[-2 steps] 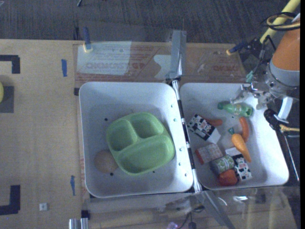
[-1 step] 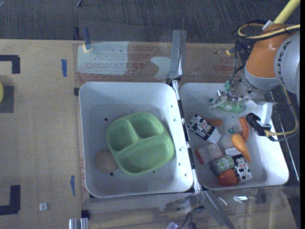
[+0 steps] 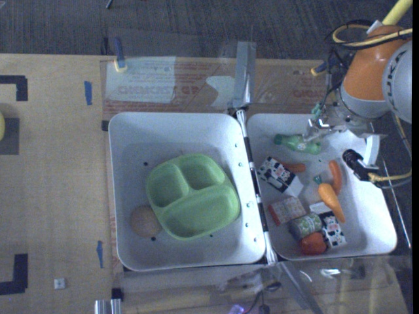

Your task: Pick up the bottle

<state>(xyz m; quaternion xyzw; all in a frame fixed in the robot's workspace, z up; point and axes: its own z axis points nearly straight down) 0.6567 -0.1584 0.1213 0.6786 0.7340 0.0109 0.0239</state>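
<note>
A green bottle (image 3: pixel 296 142) lies on its side near the back of the right bin (image 3: pixel 383 237), its narrow neck pointing left. My gripper (image 3: pixel 313 129) hangs directly over the bottle's right, thicker end, touching it or very close. The grey arm with its orange band (image 3: pixel 366 77) comes in from the upper right. The gripper's body hides part of the bottle's right end.
The right bin also holds a black-and-white box (image 3: pixel 276 173), two orange carrots (image 3: pixel 331 200), a pink box (image 3: pixel 287 209), a green can (image 3: pixel 306 225) and a red item (image 3: pixel 313 243). The left bin (image 3: pixel 124 136) holds a green divided plate (image 3: pixel 193 195) and a tan ball (image 3: pixel 144 221).
</note>
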